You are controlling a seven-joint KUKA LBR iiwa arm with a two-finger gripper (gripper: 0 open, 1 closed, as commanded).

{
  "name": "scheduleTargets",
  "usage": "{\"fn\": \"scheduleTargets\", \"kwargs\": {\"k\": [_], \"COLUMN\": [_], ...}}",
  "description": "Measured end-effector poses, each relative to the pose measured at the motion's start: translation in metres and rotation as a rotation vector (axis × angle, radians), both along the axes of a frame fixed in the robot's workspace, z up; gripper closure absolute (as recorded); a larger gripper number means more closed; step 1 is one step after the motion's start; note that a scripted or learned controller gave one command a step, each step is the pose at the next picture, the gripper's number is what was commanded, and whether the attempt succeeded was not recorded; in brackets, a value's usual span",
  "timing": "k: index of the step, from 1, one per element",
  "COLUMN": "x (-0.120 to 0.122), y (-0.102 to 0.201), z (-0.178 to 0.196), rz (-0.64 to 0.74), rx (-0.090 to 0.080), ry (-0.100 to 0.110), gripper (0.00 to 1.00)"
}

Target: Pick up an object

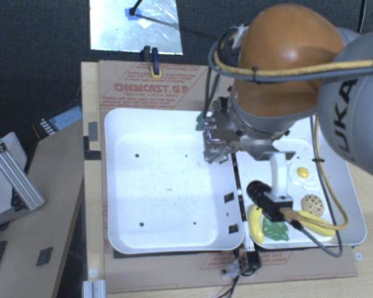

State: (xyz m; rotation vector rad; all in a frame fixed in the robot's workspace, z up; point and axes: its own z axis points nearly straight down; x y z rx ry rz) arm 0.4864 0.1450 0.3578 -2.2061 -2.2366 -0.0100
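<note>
Here we see the grey arm's two-finger gripper (216,143) hanging over the seam between the shallow white bins, its state beyond our telling, while a yellow plastic banana (255,223), green toy (276,230), fried egg (302,173) and round cookie (311,203) lie in the right bin (355,219).

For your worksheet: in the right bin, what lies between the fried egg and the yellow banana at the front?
In the camera view, the cookie lies between the fried egg and the banana.
</note>
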Motion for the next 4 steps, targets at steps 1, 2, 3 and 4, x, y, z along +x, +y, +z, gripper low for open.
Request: {"fn": "scheduleTargets", "kwargs": {"k": [1, 2, 3, 4], "x": [-0.001, 0.016, 0.068, 0.008], "y": [0.019, -0.112, -0.127, -0.071], "z": [-0.071, -0.143, -0.019, -0.024], "rz": [-0.007, -0.026, -0.011, -0.004], "rx": [-0.005, -0.009, -0.005, -0.002], "ry": [0.009, 0.009, -0.014, 0.004], "gripper": [1.0, 1.0, 1.0, 1.0]}}
